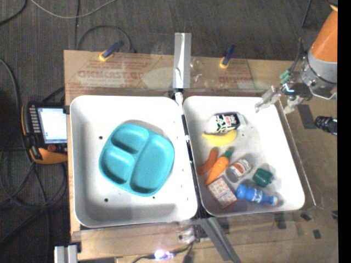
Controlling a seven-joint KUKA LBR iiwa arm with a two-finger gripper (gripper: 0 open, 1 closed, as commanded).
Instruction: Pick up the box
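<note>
A small red and white box [221,192] lies near the front of the right bin [290,147], between a carrot and a blue bottle. A black and white carton [226,121] sits farther back, just behind a banana [218,138]. My gripper [275,103] hangs over the right bin's back right corner, well away from both. It is open, with nothing between its fingers. The orange band of the arm shows at the top right.
Two carrots [215,164], a small can [238,170], a green object [262,176] and a blue bottle [255,195] crowd the right bin's front half. A teal divided plate [137,158] lies in the left bin [82,147]. Clamps hold the bench's back edge.
</note>
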